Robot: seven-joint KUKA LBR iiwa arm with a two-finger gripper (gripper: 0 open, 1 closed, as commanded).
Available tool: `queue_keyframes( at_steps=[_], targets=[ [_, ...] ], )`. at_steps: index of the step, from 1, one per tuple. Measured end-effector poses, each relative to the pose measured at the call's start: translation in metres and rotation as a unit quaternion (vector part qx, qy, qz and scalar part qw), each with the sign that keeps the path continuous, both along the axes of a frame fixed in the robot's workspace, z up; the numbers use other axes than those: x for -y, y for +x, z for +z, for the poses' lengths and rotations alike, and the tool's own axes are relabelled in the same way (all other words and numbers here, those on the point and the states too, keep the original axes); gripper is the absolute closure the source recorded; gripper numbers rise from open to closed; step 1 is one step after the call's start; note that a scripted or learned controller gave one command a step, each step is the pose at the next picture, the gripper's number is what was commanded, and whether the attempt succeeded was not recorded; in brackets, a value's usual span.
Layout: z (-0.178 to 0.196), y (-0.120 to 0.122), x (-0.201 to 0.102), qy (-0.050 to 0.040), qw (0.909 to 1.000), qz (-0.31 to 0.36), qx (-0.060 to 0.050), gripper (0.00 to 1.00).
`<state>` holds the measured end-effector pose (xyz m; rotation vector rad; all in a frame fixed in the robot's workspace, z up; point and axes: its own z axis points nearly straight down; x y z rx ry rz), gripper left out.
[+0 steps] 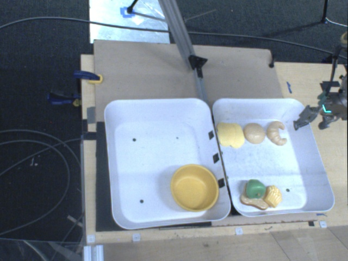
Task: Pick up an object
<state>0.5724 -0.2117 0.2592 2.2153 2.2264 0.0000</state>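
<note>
Both white bins (pixel 157 118) look like smooth, slightly glossy plastic. The yellow bowl (pixel 194 187) looks plastic too, kinda matt. The surface (pixel 147 69) seems plain matt board.

Bench (pixel 163 72): tan board top, on dark speckled carpet (pixel 38 31). Black cables (pixel 32 162) loop over the carpet off the bench's left edge. Blue and yellow clamps (pixel 81 86) at the left edge. Grey pole (pixel 179 31) slants across the far edge.
</note>
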Motion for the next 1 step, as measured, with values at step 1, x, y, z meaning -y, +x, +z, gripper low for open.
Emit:
queue_keyframes(
  at_steps=[1],
  targets=[
    [0.0008,0.0004,-0.0001,-0.0001,1.0,0.0,0.001,0.0]
  ],
)
